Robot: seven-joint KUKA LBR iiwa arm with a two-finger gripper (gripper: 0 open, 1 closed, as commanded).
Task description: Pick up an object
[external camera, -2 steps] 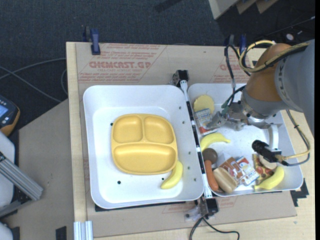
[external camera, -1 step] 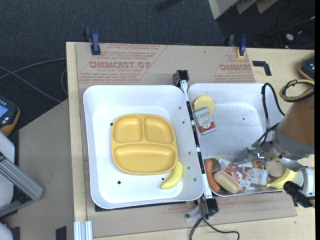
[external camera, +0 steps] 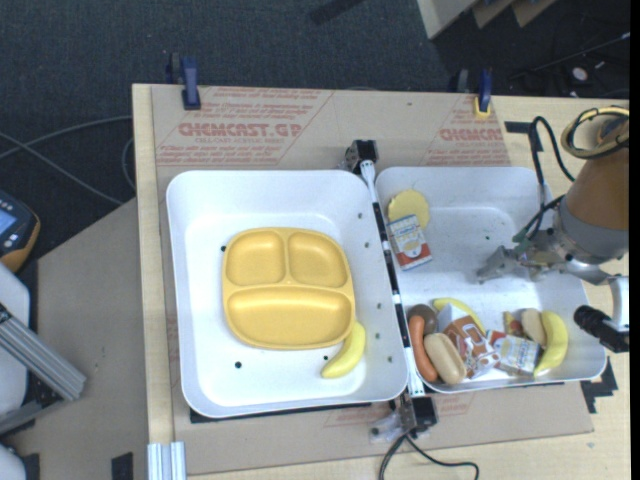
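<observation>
My gripper (external camera: 497, 265) hangs low over the bare middle of the right bin (external camera: 470, 176), pointing left, with nothing seen in it. To its left lie a small red-and-white carton (external camera: 408, 241) and a yellow disc (external camera: 409, 208). In front of it, along the bin's near side, a carrot (external camera: 421, 346), a hot dog bun (external camera: 445, 358), printed packets (external camera: 480, 346) and a banana (external camera: 553, 343) are heaped together. The grey arm with its orange band (external camera: 598, 193) comes in from the right.
The left bin (external camera: 190, 268) holds a yellow divided plate (external camera: 288, 288) and a second banana (external camera: 345, 353) at the plate's near right corner. A metal clamp (external camera: 362, 154) sits where the two bins meet at the back. Blue clamps hold the bench board's far edge.
</observation>
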